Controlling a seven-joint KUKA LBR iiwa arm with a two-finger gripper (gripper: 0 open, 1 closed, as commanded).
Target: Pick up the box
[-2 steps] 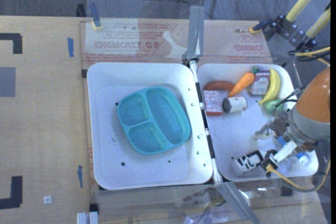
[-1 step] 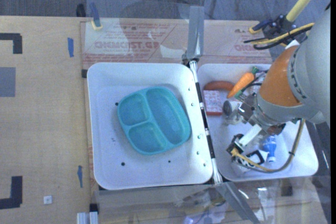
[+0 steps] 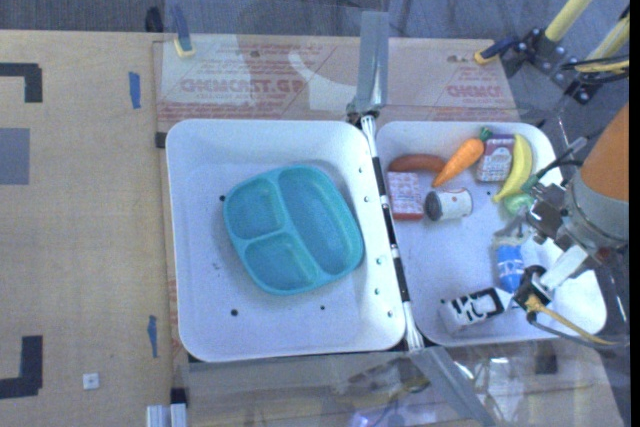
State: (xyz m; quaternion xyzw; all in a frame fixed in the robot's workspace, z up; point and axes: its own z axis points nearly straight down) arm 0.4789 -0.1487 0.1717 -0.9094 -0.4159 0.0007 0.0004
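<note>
A small red and white box (image 3: 405, 195) lies flat at the left wall of the right bin (image 3: 440, 275). A second small box (image 3: 495, 160), brownish purple, lies at the far right beside a banana (image 3: 517, 167). My gripper (image 3: 522, 233) hangs over the right side of this bin, far to the right of the red box and nearer than the purple one. Just below it is a blue and white object (image 3: 510, 267); whether they touch is unclear.
The right bin also holds a sausage (image 3: 415, 162), a carrot (image 3: 459, 162), a small can (image 3: 448, 205) on its side, a green piece (image 3: 516, 205) and a black and white object (image 3: 474, 307) near the front wall. A teal divided plate (image 3: 292, 228) lies in the left bin (image 3: 200, 295).
</note>
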